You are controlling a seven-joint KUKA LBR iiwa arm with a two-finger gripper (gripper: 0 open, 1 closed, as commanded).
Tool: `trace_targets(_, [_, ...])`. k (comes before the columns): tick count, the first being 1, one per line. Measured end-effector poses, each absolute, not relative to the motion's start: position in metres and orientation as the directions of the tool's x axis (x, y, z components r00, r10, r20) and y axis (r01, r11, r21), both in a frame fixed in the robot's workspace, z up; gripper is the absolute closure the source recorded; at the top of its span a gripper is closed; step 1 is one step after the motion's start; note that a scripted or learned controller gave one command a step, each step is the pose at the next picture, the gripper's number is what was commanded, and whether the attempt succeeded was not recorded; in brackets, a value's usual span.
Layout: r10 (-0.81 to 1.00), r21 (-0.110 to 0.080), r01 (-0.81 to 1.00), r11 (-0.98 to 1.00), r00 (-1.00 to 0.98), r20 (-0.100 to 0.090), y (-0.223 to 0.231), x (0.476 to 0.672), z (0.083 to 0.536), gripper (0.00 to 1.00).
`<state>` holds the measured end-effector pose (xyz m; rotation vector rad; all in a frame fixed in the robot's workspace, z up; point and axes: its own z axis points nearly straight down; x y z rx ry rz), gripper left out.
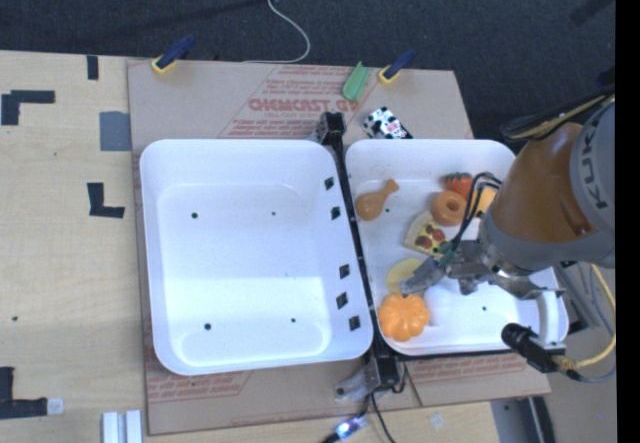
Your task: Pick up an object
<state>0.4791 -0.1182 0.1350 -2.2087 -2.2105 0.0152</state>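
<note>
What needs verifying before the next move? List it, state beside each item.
1. Gripper inside the right bin: ok.
2. Gripper near a target, by the yellow piece above the pumpkin: ok.
3. Object seen between fingers: not ok.
4. Finger opening: cannot tell.
5. Pizza slice and drumstick apart from the gripper: ok.
6. Left bin reachable as drop spot: cannot tell.

grey arm [600,171] with orange band [540,191], black lettering, seemingly dark metal claw [425,276].
</note>
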Motion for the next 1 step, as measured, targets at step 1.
trace_targets(1, [1.000, -0.002, 1.000, 0.004, -0.004, 0.000, -0.0944, 0.5342, 0.0811, 0.00])
